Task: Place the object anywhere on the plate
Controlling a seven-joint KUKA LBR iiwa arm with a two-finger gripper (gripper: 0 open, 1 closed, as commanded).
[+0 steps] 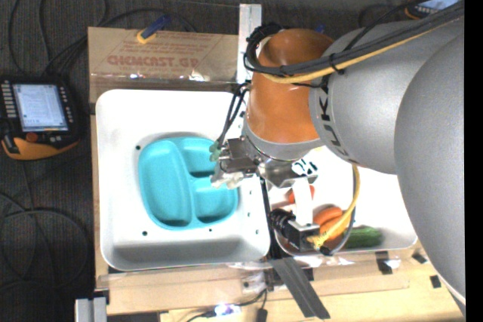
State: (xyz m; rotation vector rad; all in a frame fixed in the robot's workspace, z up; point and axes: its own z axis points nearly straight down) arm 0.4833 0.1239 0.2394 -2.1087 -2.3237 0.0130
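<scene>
One KUKA arm (362, 94) enters from 3 o'clock, wrist bent down over the left bin (121, 162). The gripper (221, 166) hovers at the 3 o'clock rim of the turquoise divided plate (177, 181). Judged step: release over plate. Grip state and carried object: cannot tell. An orange carrot-like item (328, 215) lies in the right bin (377, 200).

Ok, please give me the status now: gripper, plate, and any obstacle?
Gripper over the right edge of the blue plate in the left bin. Held object: cannot tell. Carrot and cucumber lie in the right bin.
</scene>
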